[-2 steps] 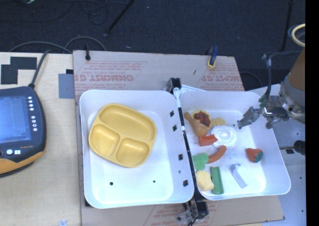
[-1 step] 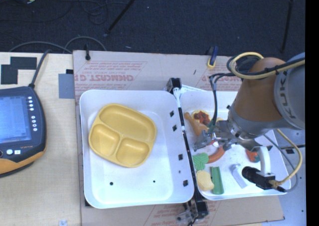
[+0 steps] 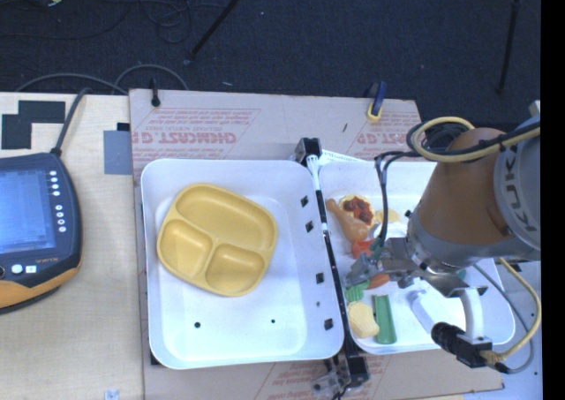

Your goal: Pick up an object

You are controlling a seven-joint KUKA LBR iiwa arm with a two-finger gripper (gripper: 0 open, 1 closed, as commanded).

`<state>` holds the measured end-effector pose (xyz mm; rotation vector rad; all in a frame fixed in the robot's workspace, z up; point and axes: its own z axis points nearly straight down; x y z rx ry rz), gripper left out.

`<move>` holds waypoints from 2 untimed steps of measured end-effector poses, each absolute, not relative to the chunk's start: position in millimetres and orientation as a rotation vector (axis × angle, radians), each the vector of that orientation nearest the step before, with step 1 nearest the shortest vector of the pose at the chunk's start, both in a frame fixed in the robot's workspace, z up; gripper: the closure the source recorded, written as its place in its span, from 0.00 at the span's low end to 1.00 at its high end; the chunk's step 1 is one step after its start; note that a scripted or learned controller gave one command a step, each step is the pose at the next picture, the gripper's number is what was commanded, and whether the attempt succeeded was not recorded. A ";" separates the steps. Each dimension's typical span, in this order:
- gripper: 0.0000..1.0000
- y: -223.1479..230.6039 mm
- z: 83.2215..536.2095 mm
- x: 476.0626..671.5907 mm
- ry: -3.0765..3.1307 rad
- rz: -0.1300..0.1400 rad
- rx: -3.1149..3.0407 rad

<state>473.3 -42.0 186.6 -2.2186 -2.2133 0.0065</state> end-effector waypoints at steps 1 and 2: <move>1.00 -44.0 196.1 475.1 -2.210 0.007 -2.222; 1.00 18.4 235.9 482.8 -2.226 -0.001 -2.214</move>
